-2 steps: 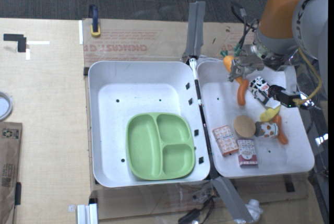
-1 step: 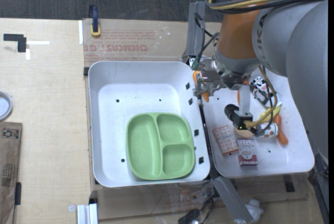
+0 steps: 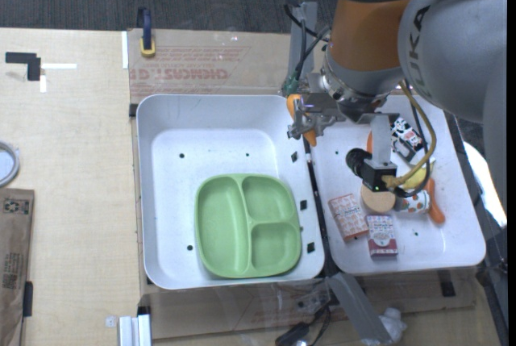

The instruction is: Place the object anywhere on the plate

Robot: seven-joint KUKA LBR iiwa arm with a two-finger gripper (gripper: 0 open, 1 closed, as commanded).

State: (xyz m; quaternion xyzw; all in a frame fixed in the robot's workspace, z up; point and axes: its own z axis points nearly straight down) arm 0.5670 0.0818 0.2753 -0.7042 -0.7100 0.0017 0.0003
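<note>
A: Where is the green divided plate [image 3: 248, 225]?
B: Flat in the left bin [image 3: 179, 135]. Small cartons [image 3: 382, 238] lie in the right bin [image 3: 439, 248].
A: The jaws?
B: Over the bins' shared wall; opening cannot be told.

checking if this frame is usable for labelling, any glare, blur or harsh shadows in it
camera view: green plate sharp and evenly lit; left bin shows just soft shadows along its walls; a blown-out bright patch sits by the right bin's outer rim; the arm, close to the lens, looks slightly soft; mild sheen on the clear sheet behind the bins
</note>
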